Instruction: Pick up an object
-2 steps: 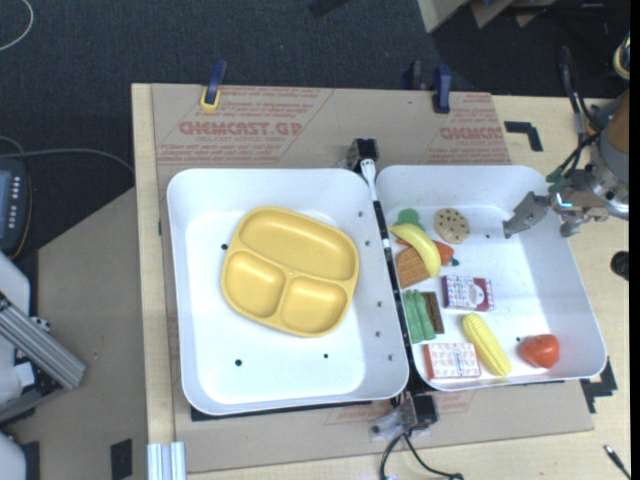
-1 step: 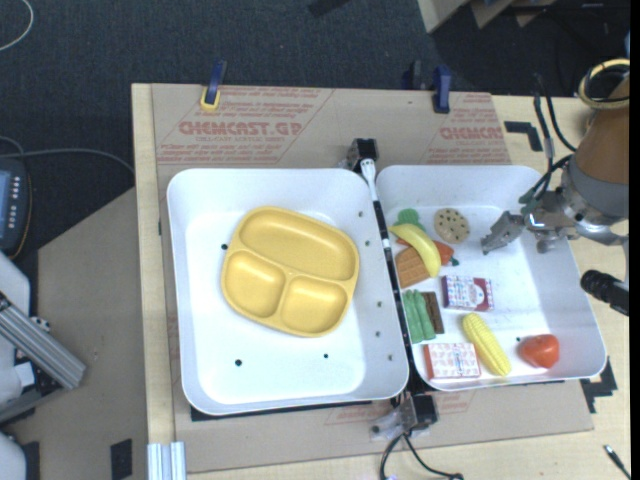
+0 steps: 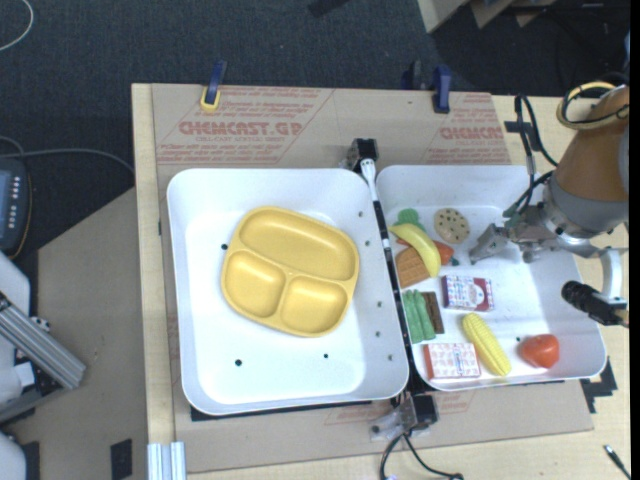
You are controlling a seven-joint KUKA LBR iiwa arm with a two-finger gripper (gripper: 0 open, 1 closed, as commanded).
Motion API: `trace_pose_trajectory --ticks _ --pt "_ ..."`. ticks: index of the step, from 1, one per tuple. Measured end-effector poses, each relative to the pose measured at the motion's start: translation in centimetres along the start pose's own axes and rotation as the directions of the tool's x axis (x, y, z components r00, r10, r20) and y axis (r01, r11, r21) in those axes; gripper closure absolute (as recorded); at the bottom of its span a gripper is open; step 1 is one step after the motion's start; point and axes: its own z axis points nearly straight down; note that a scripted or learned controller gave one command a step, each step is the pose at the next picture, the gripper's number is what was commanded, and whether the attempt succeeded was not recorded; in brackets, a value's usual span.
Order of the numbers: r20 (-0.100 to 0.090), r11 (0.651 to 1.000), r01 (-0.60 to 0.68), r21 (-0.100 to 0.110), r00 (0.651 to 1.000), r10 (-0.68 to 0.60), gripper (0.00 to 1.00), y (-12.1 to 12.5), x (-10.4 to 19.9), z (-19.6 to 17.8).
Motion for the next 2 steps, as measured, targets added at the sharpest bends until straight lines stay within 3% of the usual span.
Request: trace_pose_trajectory --ticks 1,2 --pt "0.0 1.0 0.0 -0.001 1.0 0.0 0.0 0.0 0.1 1.8" --pt "0.002 1.0 0.0 -0.005 1.0 0.0 1.0 0.1 0.0 0.6"
